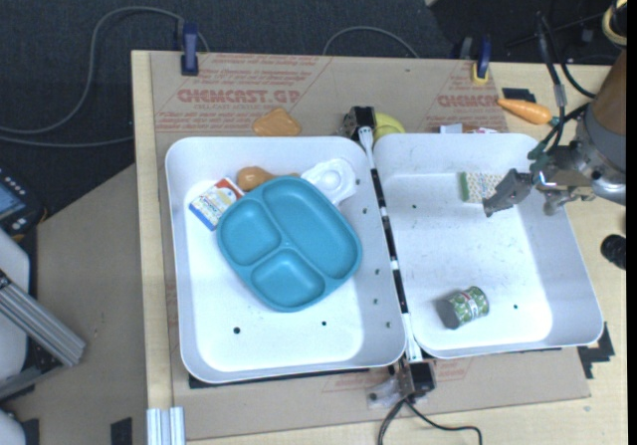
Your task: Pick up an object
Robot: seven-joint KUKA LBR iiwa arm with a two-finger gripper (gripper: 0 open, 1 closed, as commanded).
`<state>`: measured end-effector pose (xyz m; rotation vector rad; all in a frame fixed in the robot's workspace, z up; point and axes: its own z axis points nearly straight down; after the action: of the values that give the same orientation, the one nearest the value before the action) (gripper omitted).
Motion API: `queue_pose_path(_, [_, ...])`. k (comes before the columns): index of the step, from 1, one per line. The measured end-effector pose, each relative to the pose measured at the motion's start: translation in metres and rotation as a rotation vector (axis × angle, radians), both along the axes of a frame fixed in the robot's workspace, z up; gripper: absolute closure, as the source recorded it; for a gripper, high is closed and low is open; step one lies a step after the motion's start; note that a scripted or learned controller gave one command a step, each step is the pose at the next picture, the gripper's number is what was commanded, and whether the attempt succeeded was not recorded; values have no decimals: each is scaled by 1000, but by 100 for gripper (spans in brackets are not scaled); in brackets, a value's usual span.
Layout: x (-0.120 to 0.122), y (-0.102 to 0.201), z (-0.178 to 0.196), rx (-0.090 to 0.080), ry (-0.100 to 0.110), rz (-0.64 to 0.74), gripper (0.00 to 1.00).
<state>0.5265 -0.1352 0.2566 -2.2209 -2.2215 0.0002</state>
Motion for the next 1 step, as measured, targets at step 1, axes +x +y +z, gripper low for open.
queue_pose_path(1, [-49,32,-106,5,14,0,0])
